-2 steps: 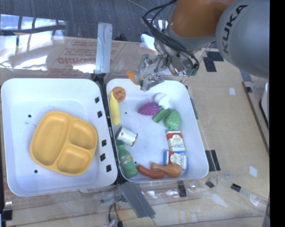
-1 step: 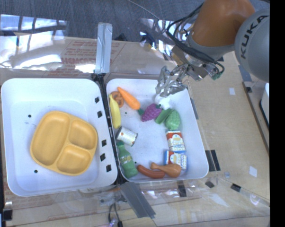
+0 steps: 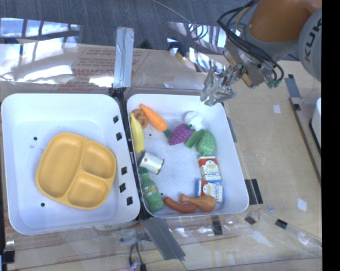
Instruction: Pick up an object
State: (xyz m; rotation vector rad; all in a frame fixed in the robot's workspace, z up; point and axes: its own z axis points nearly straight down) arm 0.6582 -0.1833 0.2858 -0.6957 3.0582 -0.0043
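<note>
Approach step, judging by pose: claw (image 3: 217, 92) above right bin's (image 3: 236, 168) far rim, grip state impossible to tell. Grapes (image 3: 179, 134) just below inside bin. Next: descend onto them.

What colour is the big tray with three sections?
The tray is yellow, seen best in the camera view.

Two white bins are sitting on the bench: the left bin (image 3: 12, 151) is holding one yellow divided tray (image 3: 75, 170); the right bin (image 3: 232, 168) is holding about eleven toy foods, among them one banana (image 3: 137, 134), one carrot (image 3: 153, 117), one grape bunch (image 3: 180, 134) and one green bottle (image 3: 151, 192).
</note>
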